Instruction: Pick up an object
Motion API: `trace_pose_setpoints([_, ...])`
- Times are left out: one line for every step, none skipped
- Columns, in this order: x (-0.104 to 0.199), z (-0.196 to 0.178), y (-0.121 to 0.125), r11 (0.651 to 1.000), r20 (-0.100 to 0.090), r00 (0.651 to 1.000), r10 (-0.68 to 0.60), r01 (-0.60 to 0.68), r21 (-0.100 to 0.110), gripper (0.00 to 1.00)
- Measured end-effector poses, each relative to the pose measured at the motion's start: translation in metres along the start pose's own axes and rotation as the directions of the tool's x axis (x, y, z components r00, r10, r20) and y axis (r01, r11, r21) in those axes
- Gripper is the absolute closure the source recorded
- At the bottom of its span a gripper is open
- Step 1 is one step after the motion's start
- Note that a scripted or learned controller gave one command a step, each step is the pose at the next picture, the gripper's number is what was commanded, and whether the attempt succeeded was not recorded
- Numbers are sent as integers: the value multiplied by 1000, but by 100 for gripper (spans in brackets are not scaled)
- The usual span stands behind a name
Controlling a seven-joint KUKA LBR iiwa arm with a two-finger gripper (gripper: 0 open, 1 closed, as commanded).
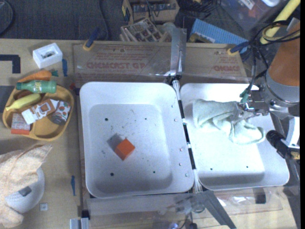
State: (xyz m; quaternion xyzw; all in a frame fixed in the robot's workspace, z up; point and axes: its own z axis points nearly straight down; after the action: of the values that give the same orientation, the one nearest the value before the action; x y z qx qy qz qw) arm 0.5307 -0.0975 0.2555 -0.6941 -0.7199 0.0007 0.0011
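I see two bins side by side mid-frame. The left bin (95, 104) holds a block (125, 149) at its lower centre. The right bin (238, 171) holds a cloth (214, 116) in its upper part, with the gripper (247, 109) at the cloth's right side. A bowl (45, 130) sits at the far left.

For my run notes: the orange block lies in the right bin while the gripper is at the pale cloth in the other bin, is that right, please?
Not quite. The camera view shows the orange block in the left bin, not the right one. The rest of it stands: the gripper is at the pale cloth in the other bin, which is the right bin.
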Motion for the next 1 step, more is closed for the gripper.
trace_pose_setpoints([-3,-11,0,1000,1,1000,5,-5,-4,100])
